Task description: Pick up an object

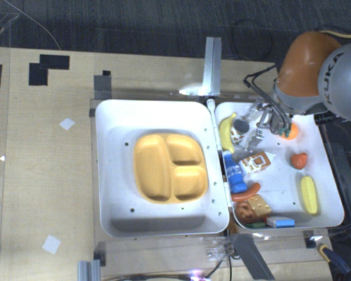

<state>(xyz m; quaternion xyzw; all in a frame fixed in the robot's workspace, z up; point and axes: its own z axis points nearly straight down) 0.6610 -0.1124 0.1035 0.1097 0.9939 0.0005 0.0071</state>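
Nearest, blue block (281, 222) at right bin's (330, 174) near edge. Tool (258, 127) beside yellow banana (224, 132); finger state: cannot tell, blurred. Arm (316, 75) partly cut off at right.

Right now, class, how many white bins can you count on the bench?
2. The left bin holds a yellow divided tray. The right bin, touching it, holds the small food items, such as the corn cob.

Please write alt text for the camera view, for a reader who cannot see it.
A grey arm reaches from the right, its pincer low over the right bin, which holds a banana, corn, a tomato and other toy food. The left bin holds a yellow tray.
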